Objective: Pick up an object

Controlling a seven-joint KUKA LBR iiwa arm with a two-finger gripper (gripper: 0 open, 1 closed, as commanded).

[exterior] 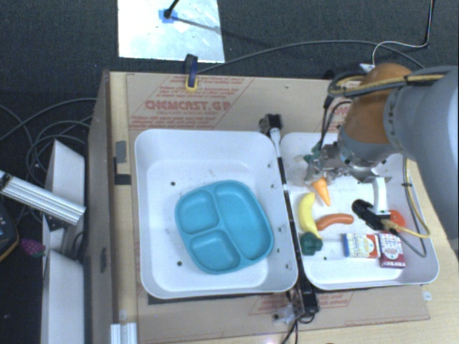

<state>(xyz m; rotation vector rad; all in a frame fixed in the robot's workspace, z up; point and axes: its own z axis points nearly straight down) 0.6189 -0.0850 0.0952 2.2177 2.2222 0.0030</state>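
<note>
My gripper [318,168] hangs over the upper left part of the right bin [423,271], with the grey arm reaching in from the right. Just below its tip lies a small orange carrot [322,190]; I cannot see whether they touch. A yellow banana [308,214] lies under the carrot, close to the bin's left wall. A dark green piece [310,244] sits at the banana's lower end. To its right lies an orange-red sausage [334,221].
Two small cartons, one white and orange [359,246] and one red [391,250], lie in the right bin's lower part. The left bin [165,156] holds a blue divided plate [224,226]. A ridge [285,206] separates the bins.
</note>
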